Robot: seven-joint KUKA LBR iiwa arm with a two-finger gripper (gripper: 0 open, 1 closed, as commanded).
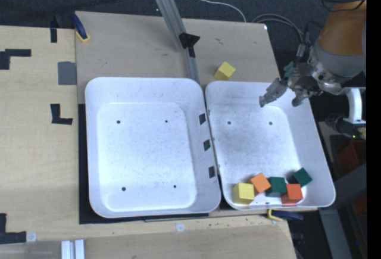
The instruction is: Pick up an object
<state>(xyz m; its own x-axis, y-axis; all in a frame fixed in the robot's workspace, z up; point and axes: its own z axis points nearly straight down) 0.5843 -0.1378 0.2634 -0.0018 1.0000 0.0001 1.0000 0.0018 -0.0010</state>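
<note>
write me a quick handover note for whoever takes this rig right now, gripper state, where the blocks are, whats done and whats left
Gripper: open, holding nothing, above the far right corner of the right bin.
Blocks: yellow block, orange block, dark green block, red block and green block cluster at that bin's near edge. A stray yellow block lies on the bench beyond the bins.
Done: nothing picked.
Left: move down to the cluster, grasp one block, lift.
</note>
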